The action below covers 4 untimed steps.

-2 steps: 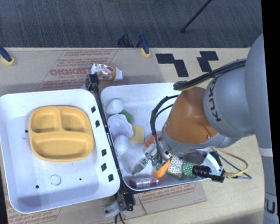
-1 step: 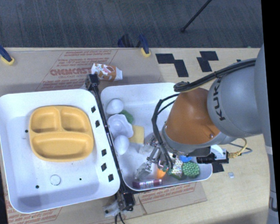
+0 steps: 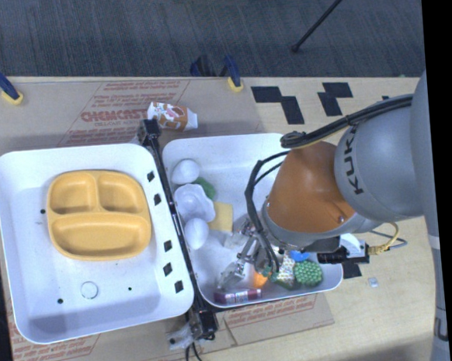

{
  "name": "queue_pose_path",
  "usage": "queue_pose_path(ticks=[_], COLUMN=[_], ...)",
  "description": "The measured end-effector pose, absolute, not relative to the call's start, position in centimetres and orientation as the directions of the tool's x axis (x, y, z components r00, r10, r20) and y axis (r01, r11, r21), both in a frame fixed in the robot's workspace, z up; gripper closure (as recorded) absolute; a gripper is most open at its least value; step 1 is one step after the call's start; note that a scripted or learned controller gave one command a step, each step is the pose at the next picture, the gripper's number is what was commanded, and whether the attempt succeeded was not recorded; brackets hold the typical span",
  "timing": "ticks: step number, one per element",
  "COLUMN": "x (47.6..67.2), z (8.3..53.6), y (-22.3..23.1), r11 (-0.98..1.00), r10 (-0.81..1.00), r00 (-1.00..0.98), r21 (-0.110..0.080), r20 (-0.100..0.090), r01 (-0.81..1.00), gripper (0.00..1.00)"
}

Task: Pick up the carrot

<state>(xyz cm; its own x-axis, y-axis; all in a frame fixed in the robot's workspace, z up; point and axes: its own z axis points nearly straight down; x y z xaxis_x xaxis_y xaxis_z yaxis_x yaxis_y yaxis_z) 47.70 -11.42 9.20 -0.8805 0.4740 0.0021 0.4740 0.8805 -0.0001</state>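
yellow divided plate (image 3: 98, 213) sits in the left bin (image 3: 33, 308), white pieces (image 3: 193, 202) line the right bin's (image 3: 231, 148) left side, and the gripper (image 3: 244, 266) hovers low, beside the orange carrot (image 3: 258, 277), finger state unreadable.

Grey arm (image 3: 381, 171) with orange band (image 3: 308, 189) reaching in from the right, over the right bin (image 3: 231, 146). Gripper (image 3: 244, 264) low at the near end of that bin, just beside a small orange carrot (image 3: 258, 277); fingers too cluttered to read. Green bumpy object (image 3: 308, 271) right of the carrot, dark red item (image 3: 237, 296) against the near wall. White rounded pieces (image 3: 190, 202) along the left side, pale yellow block (image 3: 223, 215) beside them. Yellow divided tray (image 3: 98, 213) lying in the left bin (image 3: 33, 308).
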Motion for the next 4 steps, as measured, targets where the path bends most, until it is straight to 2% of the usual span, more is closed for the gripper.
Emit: queue_pose_path(ticks=[1,2,3,4], x=[53.7,50.1,48.8,48.8], z=[18.7,9.1,9.3,9.3], y=[-10.7,-13.6,-10.1,-10.1], r11=[0.962,1.000,0.998,0.998], r10=[0.273,-0.003,-0.063,-0.062], r00=[-0.962,-1.000,-0.998,-0.998], r21=[-0.001,0.000,-0.001,-0.001], r20=[-0.001,0.004,-0.011,-0.011], r01=[0.273,-0.003,-0.063,-0.062], gripper=[0.00,0.00,0.00,0.00])
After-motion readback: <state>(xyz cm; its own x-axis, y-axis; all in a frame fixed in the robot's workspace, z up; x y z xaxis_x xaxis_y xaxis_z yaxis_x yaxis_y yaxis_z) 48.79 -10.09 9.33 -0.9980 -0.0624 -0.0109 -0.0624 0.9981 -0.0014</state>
